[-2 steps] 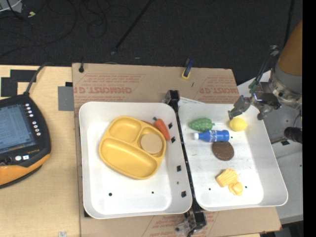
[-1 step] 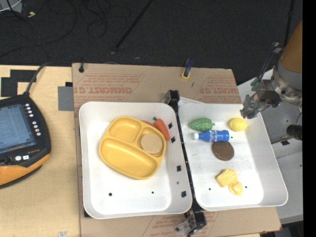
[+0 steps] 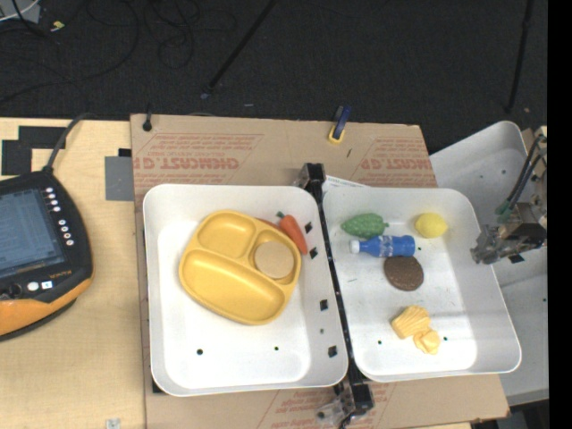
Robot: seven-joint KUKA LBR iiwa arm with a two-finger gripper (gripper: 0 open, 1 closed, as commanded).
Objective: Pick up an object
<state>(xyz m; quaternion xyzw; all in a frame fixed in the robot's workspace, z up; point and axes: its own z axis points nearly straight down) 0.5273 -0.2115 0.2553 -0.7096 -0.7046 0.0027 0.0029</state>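
Table (image 3: 89, 132): two white bins. Right bin (image 3: 487, 329): bottle (image 3: 384, 246) touching brown disc (image 3: 404, 273); double-grab risk. End effector (image 3: 500, 244) at rim; finger state unclear.

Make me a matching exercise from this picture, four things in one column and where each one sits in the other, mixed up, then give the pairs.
Things:
1. yellow divided plate
2. carrot
3. blue bottle
4. brown disc

Places:
A. right bin, just below the blue bottle
B. left bin, at the plate's upper right rim
C. middle of the left bin
D. right bin, under the green piece

Pairs: 1-C, 2-B, 3-D, 4-A
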